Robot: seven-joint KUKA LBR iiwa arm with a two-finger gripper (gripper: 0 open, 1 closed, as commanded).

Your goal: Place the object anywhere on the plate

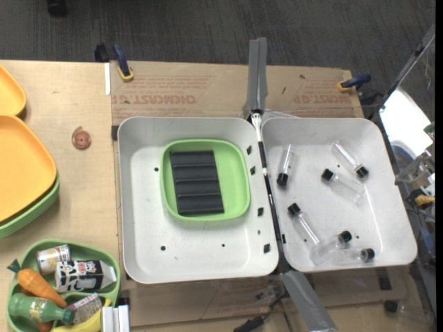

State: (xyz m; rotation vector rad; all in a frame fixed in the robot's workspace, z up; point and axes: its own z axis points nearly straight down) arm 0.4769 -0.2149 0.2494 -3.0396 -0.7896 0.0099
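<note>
Two shallow white bins side by side on a brown cardboard sheet (pixel 208 92), left bin (pixel 138 206) and right bin (pixel 387 206) meeting along a central seam. In the middle of the left bin, a light green square plate with rounded corners (pixel 239 178), lying flat. On the plate, roughly centred and within its rim, a black ribbed rectangular block (pixel 196 182), long side running away from the camera. In the right bin, six clear plastic vials with black caps (pixel 302 225), all on their sides and scattered: one near the seam at the upper left, two close together toward the upper right, one near the middle, two near the front wall close to each other. None of the vials touching the plate; all well apart from it, across the seam. Impossible to tell whether the gripper is released, clenched or grasping anything. To the left on a pale wooden tabletop (pixel 69 102), stacked orange plates over a green one (pixel 21 178), a small round reddish disc (pixel 82 138), and at the front corner a green bowl of toy food and small containers (pixel 104 258). At the cardboard's far edge, a blue and orange clamp (pixel 122 66) on the left and another clamp (pixel 353 83) on the right.
</note>
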